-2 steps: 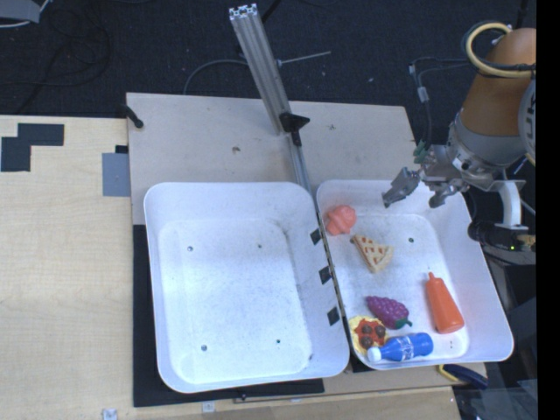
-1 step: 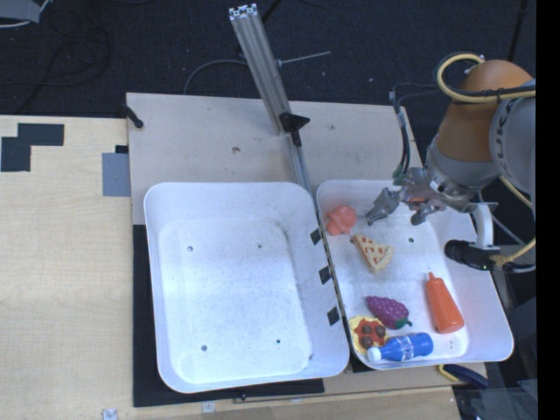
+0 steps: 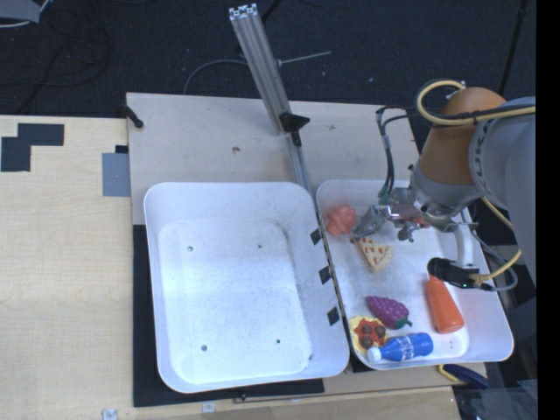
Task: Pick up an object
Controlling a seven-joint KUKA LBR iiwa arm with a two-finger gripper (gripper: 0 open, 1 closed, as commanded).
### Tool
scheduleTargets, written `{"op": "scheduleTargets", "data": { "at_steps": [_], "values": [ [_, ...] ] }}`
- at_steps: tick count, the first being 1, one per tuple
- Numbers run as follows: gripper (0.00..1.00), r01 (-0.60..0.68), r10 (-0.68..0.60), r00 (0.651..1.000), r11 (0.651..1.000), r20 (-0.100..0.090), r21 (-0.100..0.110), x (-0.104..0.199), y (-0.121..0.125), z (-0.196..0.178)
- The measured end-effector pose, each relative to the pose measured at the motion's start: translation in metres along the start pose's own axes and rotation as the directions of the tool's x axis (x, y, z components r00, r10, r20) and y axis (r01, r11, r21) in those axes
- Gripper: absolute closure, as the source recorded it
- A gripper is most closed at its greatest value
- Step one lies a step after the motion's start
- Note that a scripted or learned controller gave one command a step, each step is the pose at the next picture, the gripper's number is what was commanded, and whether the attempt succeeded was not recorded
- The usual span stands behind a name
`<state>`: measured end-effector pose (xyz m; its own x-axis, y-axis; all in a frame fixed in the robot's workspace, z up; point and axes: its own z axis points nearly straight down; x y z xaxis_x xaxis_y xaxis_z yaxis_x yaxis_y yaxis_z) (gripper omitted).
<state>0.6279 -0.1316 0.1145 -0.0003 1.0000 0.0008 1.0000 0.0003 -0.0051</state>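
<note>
1. Camera view: two white bins sat side by side on the surface. The left bin point(image 3: 236, 287) carried no objects; the right bin point(image 3: 490, 335) carried all of them.
2. The pincer point(image 3: 378, 221) hung low over the right bin's far-left area, between a pink lump point(image 3: 340, 220) near the far-left corner and a waffle-patterned wedge point(image 3: 375, 254) just beside it. Whether it was wide or narrow I could not tell; nothing showed as held.
3. Along the near edge lay purple grapes point(image 3: 388, 309), a pizza-like toy point(image 3: 368, 332) and a blue bottle point(image 3: 403, 347); an orange carrot-like piece point(image 3: 444, 304) lay toward the right edge.
4. Risk, as a judgement: descending between lump and wedge, the pincer could nudge both aside and close on nothing, or pinch the wedge's thin edge so it slipped.
</note>
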Motion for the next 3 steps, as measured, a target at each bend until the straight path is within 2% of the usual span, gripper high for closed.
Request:
{"op": "scheduleTargets", "data": {
  "at_steps": [1,2,3],
  "values": [
    [0.0,0.0,0.0,1.0,1.0,0.001,-0.003,0.0,0.0,0.024],
    [1.0,-0.001,0.001,1.0,1.0,0.001,-0.004,0.0,0.0,0.013],
    [1.0,0.0,0.0,1.0,1.0,0.002,-0.009,-0.003,0.008,-0.046]
  ]
}}
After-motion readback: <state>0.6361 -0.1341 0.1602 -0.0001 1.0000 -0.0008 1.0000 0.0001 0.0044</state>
